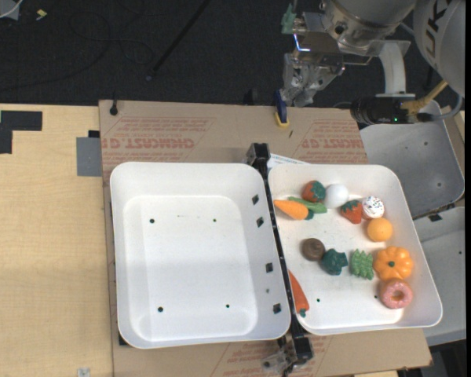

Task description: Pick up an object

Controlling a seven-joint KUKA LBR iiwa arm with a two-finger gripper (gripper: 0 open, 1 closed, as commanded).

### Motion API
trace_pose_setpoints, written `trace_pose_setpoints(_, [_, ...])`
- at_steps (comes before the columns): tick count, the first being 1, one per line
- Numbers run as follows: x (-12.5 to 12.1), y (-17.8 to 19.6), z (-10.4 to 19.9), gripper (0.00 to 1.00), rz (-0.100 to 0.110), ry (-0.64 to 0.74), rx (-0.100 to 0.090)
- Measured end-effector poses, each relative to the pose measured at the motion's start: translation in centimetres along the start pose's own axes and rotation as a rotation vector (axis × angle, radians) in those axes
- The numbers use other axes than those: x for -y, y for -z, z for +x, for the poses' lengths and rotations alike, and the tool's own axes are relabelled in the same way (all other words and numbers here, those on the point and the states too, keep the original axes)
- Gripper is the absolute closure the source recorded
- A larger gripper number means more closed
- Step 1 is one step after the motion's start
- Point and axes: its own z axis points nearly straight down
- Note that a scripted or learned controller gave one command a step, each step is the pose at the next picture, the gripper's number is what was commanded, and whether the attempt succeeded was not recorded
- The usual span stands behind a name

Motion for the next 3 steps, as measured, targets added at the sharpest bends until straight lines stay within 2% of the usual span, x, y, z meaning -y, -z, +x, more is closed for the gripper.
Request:
trace_pose_setpoints(1, [0.1, 8.4, 0.5, 1.0, -0.006, 0.004, -0.001])
trace_pose_setpoints(2, [0.0, 7.8, -3.4, 1.0, 0.005, -0.003, 0.001])
trace_pose_setpoints(3, [0.2, -8.6, 0.3, 1.0, 0.02, 0.002, 0.001])
